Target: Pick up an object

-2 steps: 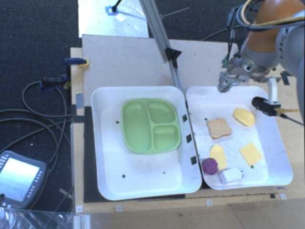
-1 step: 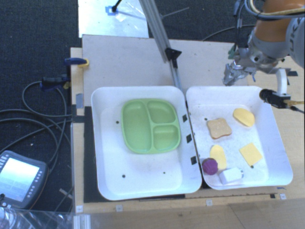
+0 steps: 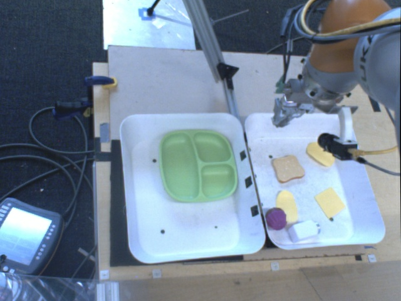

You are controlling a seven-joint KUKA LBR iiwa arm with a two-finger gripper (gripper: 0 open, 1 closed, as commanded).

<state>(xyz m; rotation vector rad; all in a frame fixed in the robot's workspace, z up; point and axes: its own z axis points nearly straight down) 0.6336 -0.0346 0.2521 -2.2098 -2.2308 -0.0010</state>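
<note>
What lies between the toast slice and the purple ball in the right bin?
In the camera view, a pale yellow piece lies between the toast slice and the purple ball, just above the ball, on the right bin floor.

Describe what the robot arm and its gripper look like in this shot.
The arm is grey with a large rounded orange band above the wrist. Yellow and black cables loop around that band. The gripper is small, metallic grey, with a white bracket and a black fitting beside it.
</note>
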